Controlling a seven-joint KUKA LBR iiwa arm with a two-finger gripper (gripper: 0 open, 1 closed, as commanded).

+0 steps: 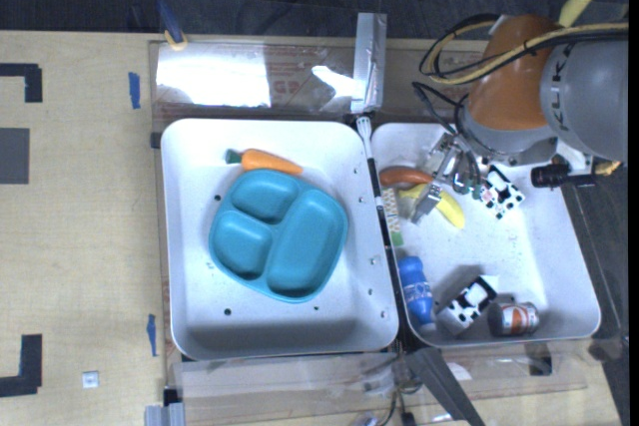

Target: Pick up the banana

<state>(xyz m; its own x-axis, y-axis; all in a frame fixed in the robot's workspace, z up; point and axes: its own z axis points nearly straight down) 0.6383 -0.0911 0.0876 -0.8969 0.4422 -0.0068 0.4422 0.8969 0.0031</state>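
The banana [451, 213] is a small yellow piece lying in the right bin [559, 264], near that bin's upper left. My gripper [435, 183] hangs low over the same spot, directly above and to the left of the banana, and its metal parts cover the banana's upper end. The grey arm with its orange band [514, 85] reaches in from the upper right. From this angle I cannot make out whether the gripper touches the banana.
A brown sausage [403, 177] lies just left of the gripper by the bin wall. A blue bottle [414, 290], a black-and-white block [467, 300] and a can [514, 318] lie along the right bin's front. The left bin [190, 244] holds a blue divided plate [280, 234] and a carrot [268, 161].
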